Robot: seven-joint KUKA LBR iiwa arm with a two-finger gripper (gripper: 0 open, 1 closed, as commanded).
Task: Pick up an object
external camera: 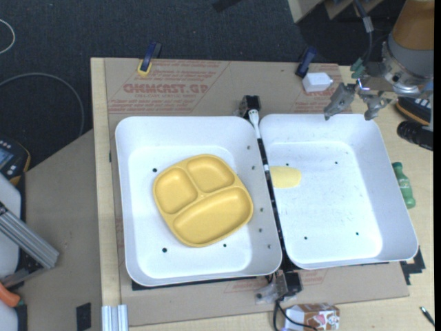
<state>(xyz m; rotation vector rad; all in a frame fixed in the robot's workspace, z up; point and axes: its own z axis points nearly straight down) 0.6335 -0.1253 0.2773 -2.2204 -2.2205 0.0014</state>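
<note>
A yellow divided plate [202, 199] with three compartments lies in the left bin [131, 185]. A small pale yellow object [285, 177] rests in the right bin [358, 185] close to its left wall. My gripper [354, 106] hangs over the far edge of the right bin, at the upper right of the view. Its two grey fingers [336, 105] are spread apart, open, with nothing between them. The gripper is well away from both yellow things.
A white block [317, 82] and a blue clamp [305, 62] sit on the cardboard behind the right bin. A yellow-tipped clamp [147, 59] is at the back left. A green object [404, 183] lies outside the right bin's right wall.
</note>
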